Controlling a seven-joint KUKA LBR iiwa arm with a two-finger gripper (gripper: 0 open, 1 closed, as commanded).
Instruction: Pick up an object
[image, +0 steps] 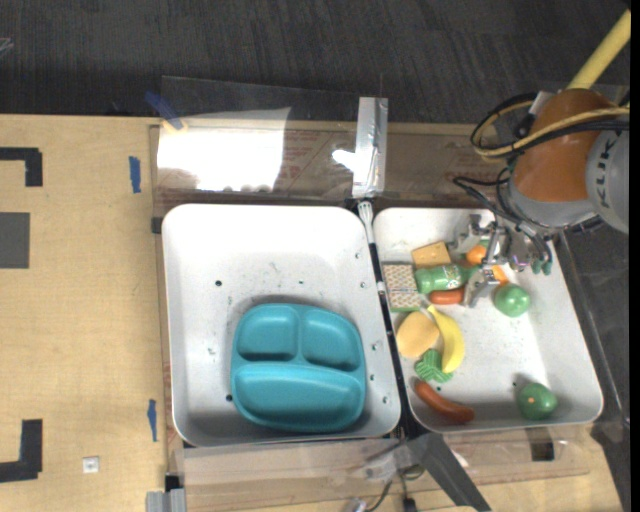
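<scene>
The gripper (487, 262) hangs low over the back of the right bin (570, 345), in a knot of toy food: an orange block (431, 253), a green piece (437, 279) with a red piece (447, 297) just below it, and a green ball (512, 301) to the side; whether the fingers are wide, narrow or holding anything I cannot tell, since clutter hides them; a good pick calls for settling on one piece, probably the green ball, which sits a little freer; the banana (450, 340), sausage (443, 403) and green fruit (537, 400) lie apart nearer the front; the left bin (195, 240) bears a teal tray (298, 368).
</scene>
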